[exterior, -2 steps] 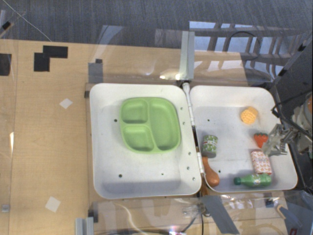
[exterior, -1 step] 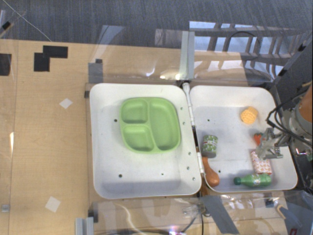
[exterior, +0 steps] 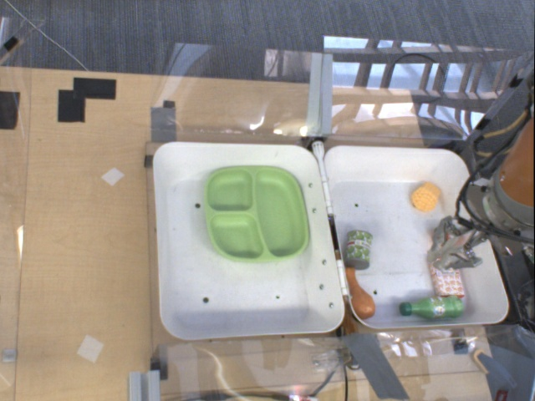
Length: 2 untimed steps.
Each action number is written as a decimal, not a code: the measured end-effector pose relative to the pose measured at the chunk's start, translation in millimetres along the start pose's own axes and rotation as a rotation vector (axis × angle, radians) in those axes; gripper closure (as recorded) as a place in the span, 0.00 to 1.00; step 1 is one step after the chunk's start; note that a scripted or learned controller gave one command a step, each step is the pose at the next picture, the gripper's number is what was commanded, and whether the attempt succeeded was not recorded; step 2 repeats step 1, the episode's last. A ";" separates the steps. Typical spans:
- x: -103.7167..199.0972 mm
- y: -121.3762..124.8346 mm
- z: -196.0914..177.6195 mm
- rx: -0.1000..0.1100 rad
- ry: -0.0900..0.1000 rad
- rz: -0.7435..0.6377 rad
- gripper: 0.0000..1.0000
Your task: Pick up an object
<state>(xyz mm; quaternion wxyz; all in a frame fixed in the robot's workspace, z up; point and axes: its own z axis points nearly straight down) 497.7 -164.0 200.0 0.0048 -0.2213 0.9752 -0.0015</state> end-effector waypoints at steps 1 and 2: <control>-3.0 -0.9 -12.1 0.005 -0.007 0.002 1.00; -3.0 -0.9 -12.1 0.005 -0.007 0.002 1.00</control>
